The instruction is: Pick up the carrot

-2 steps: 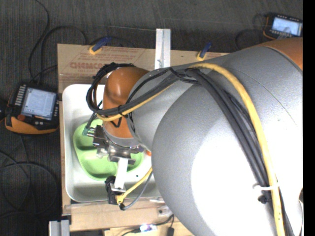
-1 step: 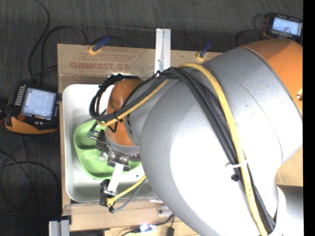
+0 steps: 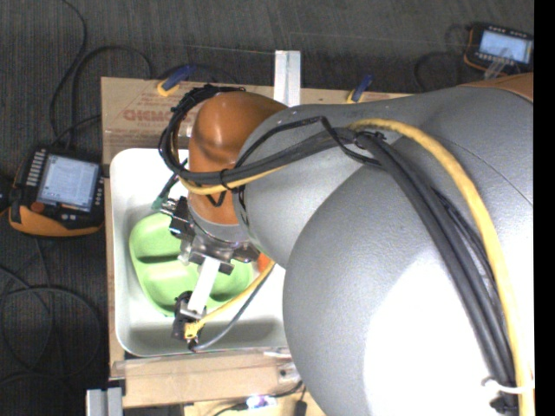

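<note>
My gripper hangs low in the left white bin, under the orange band of the wrist. It is right above a bright green, bowl-like thing that lies in the middle of that bin. The wrist covers the green thing's right half. My arm hides whatever lies directly beneath the gripper.
The big grey arm covers the whole right side of the view, including the right bin. A bare strip of the bin floor shows near its front wall. Handheld control pads lie on the floor at left and top right.
</note>
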Available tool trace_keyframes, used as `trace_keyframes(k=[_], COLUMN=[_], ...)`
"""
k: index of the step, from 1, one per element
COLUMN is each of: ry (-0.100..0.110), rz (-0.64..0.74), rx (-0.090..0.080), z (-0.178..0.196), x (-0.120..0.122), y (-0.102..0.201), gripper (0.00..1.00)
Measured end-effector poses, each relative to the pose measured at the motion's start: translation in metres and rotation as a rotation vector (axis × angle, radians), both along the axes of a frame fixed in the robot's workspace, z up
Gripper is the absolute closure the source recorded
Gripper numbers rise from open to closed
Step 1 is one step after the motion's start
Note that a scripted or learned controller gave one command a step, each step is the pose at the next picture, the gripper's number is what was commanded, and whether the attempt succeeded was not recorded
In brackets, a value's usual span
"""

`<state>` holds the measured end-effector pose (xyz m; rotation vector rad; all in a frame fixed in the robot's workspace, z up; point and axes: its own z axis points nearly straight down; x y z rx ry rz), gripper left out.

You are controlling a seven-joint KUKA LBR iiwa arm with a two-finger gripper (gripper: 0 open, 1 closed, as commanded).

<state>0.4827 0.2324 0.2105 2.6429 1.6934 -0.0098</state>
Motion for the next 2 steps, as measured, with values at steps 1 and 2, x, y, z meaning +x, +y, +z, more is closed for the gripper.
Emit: trace_keyframes(k=[1, 2], ry=[0.005, 0.002], rz=[0.002, 0.336], rx=[-0.005, 0.002], z=[0.0072, 0.0081], x=[-0.0009, 0.0001], y=[-0.0001, -0.0003], gripper=[1.0, 1.0])
